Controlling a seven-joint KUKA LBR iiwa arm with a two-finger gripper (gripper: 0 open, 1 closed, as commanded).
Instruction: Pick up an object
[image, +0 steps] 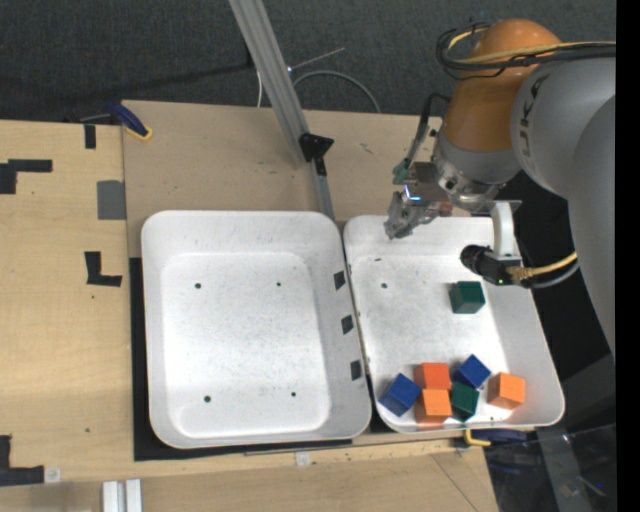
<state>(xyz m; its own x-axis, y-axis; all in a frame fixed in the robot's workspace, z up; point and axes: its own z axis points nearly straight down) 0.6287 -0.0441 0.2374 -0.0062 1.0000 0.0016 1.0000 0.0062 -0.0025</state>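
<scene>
While in right bin (520, 330): blue cubes (400, 393) 2 | orange cubes (434, 377) 3 | green cubes (466, 297) 2

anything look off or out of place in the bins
Nothing looks spilled or damaged. In the right bin, one dark green block sits apart from the blue, orange and green blocks clustered at the near edge. The gripper hovers over that bin's far rim.
</scene>
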